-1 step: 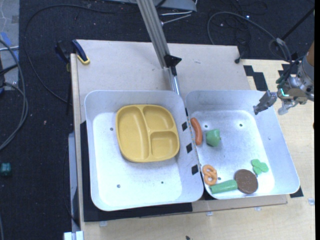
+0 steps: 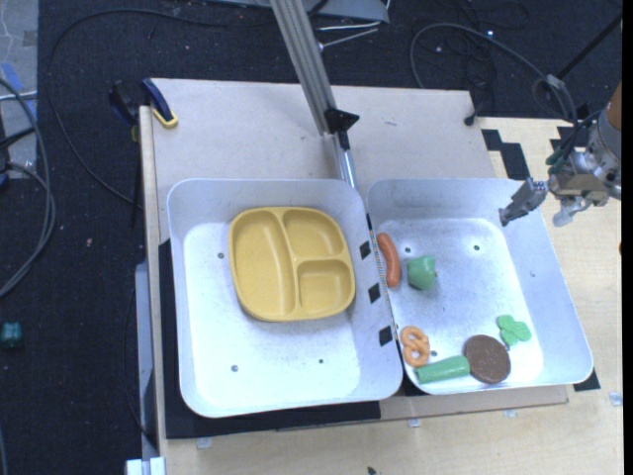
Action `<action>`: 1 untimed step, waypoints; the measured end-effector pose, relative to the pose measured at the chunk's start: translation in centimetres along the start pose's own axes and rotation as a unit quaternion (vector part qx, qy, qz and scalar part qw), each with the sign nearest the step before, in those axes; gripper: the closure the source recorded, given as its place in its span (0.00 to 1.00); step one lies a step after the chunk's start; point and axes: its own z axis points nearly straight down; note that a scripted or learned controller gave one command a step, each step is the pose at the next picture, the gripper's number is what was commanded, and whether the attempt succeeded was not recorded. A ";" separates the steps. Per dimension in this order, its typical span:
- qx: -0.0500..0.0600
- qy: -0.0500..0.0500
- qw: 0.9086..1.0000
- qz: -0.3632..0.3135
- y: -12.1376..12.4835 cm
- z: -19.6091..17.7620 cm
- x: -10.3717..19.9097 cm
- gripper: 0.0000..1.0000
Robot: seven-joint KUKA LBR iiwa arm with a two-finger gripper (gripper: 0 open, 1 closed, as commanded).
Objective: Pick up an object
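From my console the main worry was reach; the two-finger claw (image 2: 540,206) hung at the right bin's upper right rim, its two dark fingers spread wide with nothing between them, and every candidate lay down and to the left of it, so a blind descent from there would, I judged, have struck the sloping wall or closed on air; the cluster at the bin's near edge risked a double grab or a nudge into the corner.

The shallow white plastic right bin (image 2: 465,236) sat directly below and left of the claw; it held a round brown disc (image 2: 487,358) far below the claw, a long green cylinder (image 2: 442,369) touching that disc's left side, an orange sausage-shaped toy (image 2: 390,259) well to the claw's left against the bin's inner wall, a green blocky piece (image 2: 422,273) just beside the sausage, a small green leafy piece (image 2: 513,331) below the claw, and an orange pretzel (image 2: 414,343).

The shallow white left bin (image 2: 198,364), farther left, held a yellow three-compartment plastic tray (image 2: 292,263); its compartments looked bare.
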 end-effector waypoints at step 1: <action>0.002 0.001 1.000 0.001 -0.2 4.4 -0.3 0.00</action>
